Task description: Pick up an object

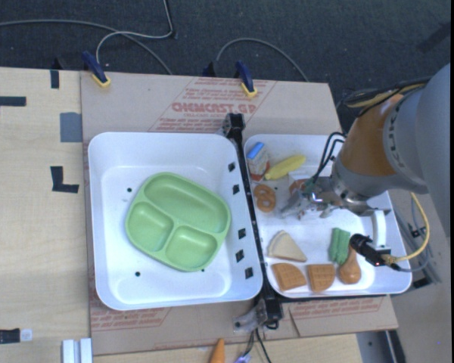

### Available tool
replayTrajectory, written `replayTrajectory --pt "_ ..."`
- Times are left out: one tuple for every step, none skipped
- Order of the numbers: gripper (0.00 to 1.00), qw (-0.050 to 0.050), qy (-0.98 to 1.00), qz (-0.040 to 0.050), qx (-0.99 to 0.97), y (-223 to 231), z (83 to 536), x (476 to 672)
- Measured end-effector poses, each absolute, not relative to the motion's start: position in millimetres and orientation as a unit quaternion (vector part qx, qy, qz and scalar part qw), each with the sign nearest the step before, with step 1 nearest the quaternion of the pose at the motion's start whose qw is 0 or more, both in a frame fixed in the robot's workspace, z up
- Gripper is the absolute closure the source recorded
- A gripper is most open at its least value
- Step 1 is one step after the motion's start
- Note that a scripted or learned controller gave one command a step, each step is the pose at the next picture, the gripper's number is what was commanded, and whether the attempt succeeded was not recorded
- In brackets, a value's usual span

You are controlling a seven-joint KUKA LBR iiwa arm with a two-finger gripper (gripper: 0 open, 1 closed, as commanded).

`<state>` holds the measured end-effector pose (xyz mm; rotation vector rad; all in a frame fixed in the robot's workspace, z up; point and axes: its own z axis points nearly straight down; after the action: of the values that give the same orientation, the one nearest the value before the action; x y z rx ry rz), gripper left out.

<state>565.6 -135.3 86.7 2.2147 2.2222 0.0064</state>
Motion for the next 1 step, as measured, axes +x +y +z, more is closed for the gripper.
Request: replayTrajectory --pt "0.0 0.002 0.708 0.0012 0.706 -124.4 86.3 628.9"
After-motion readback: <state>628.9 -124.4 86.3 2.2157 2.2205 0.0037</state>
